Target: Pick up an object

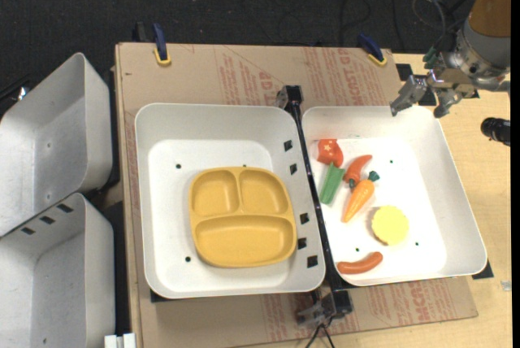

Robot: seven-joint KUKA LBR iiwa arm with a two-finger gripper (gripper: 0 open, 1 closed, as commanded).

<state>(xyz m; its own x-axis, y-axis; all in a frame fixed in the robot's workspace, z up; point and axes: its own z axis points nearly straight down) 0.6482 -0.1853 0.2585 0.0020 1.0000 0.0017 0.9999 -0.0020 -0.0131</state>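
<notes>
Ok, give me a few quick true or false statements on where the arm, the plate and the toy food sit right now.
1. The yellow divided plate lies in the left bin. True.
2. The gripper holds the carrot. False: it hangs above the right bin's far right corner with nothing between its fingers; the carrot lies on the bin floor.
3. The sausage lies near the right bin's front edge. True.
4. The yellow disc sits on the plate. False: it is in the right bin, beside the carrot.
5. The green piece lies just below the tomato in the picture. True.
</notes>
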